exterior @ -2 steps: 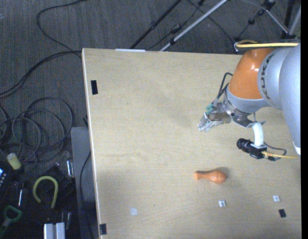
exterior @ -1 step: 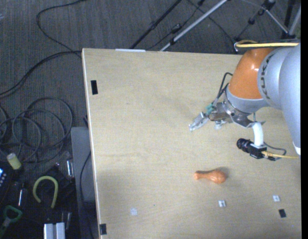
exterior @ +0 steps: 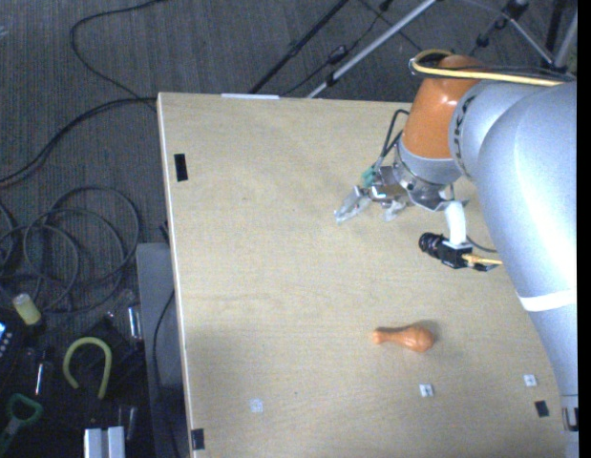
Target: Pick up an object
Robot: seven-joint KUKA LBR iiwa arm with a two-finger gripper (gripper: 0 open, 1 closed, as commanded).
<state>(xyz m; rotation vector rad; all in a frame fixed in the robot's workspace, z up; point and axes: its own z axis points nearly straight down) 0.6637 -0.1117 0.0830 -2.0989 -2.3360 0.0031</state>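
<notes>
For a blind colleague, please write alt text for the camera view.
A grey arm's gripper, fingers spread and holding nothing, hangs over a bare wooden bench. An orange pear-shaped object lies nearer the camera, apart from it.

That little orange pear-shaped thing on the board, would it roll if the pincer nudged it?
Probably: the orange thing lies on its side and looks rounded, so it may roll, curving toward its narrow end. It looks small, likely light.
</notes>
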